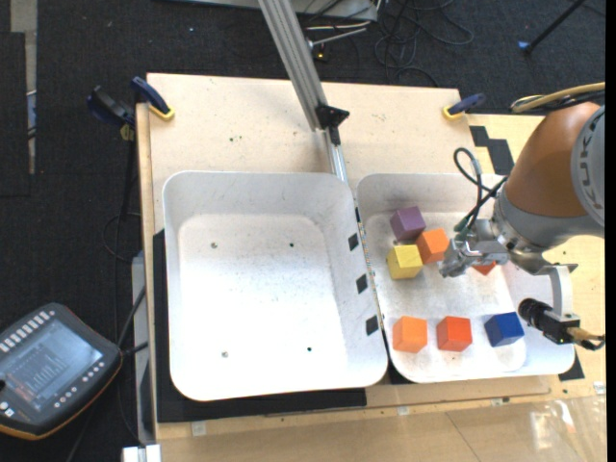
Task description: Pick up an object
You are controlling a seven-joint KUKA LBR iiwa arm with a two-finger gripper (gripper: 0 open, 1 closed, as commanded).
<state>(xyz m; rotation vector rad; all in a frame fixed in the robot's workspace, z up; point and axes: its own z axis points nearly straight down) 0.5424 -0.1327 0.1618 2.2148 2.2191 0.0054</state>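
— What is the biggest thing under you?

— The surface [250, 114], a pale speckled board with yellow-tipped clamps [154, 99] at its far corners. On it sit two shallow white bins, smooth with rounded corners. The left bin [192, 200] has a matte floor flecked with dark specks. The right bin [380, 195] carries the blocks.

— And you yourself?

— My arm [563, 176] comes in from the right, a rounded orange-brown shell over grey metal, with black cables looping beside it. My gripper [462, 258] hangs low over the middle of the right bin.

— Are your fingers spread or pinching?

— I cannot tell; the metal at the tip is too small and cluttered to read.

— Where are the objects to pick up?

— All in the right bin, small hard-edged cubes. A purple cube [407, 222] sits farthest back; just in front, a yellow cube [405, 260] and an orange cube [433, 244] lie close together, the orange one just beside my gripper. A red piece [484, 269] peeks out under my wrist. Along the near edge stand an orange block [410, 334], a red-orange block [454, 334] and a blue block [503, 329] in a row.

— Anything off the board?

— A grey handheld pendant [48, 369] with a screen, lower left, on dark carpet.
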